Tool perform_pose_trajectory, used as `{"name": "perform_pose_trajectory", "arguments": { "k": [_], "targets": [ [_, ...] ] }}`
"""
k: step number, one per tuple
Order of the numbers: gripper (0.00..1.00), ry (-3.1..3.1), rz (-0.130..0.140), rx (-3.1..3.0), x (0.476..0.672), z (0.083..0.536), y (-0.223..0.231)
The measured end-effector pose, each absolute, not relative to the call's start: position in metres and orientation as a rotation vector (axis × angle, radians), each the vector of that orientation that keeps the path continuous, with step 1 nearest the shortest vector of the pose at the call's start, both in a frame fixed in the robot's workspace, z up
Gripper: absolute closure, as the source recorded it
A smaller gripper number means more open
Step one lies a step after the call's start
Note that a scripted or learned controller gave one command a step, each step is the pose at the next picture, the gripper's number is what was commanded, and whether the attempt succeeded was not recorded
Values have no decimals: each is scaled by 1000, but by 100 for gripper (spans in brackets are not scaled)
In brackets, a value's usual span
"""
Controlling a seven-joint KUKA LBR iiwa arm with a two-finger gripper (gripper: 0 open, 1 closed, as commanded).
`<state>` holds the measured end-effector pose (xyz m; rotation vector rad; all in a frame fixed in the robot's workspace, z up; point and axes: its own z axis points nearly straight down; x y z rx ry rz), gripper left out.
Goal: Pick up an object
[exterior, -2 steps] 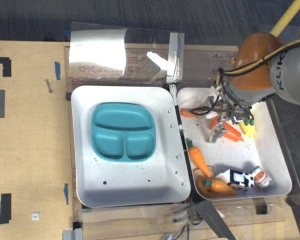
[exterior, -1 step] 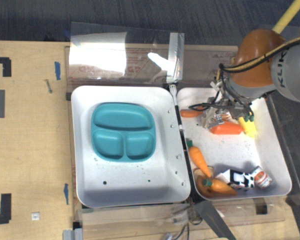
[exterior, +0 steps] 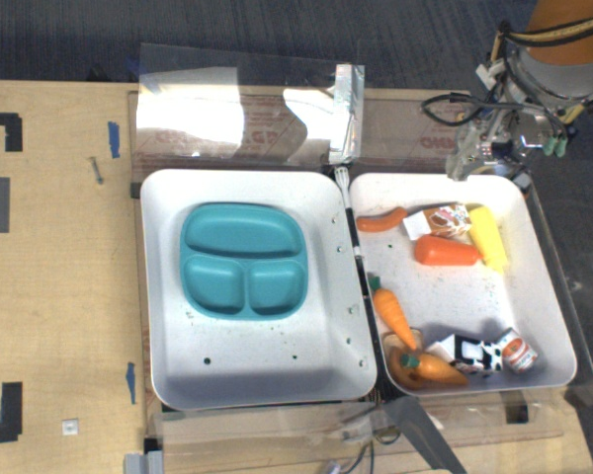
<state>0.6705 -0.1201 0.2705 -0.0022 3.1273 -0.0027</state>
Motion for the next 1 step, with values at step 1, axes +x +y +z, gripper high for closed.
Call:
{"name": "perform_pose_trajectory", "arguments": {
  "k": [1],
  "targets": [
    [100, 3125, 9, -399, 651, 111, -134]
  ]
}}
